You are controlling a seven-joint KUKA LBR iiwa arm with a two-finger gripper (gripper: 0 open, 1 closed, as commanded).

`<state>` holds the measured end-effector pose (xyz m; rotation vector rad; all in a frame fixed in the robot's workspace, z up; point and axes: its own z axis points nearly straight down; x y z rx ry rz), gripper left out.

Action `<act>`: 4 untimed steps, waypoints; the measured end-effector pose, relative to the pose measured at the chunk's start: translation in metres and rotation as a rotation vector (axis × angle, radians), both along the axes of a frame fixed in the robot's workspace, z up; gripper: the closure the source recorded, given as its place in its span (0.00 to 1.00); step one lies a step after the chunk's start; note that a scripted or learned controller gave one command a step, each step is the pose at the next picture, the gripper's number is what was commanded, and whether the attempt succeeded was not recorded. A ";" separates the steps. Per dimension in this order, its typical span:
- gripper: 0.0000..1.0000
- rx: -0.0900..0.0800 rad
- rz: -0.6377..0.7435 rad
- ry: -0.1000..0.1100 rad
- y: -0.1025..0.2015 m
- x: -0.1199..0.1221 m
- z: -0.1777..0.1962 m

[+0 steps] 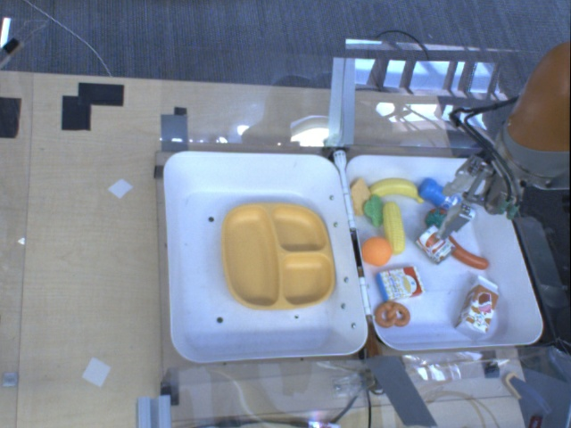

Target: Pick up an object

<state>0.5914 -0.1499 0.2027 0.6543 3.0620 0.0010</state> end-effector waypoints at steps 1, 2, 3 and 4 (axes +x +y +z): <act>0.00 -0.002 0.062 -0.008 -0.010 0.048 -0.112; 0.00 -0.004 0.094 -0.015 0.000 0.073 -0.003; 0.00 0.003 -0.214 0.004 -0.035 0.017 -0.086; 1.00 0.001 -0.209 -0.009 -0.034 0.021 -0.071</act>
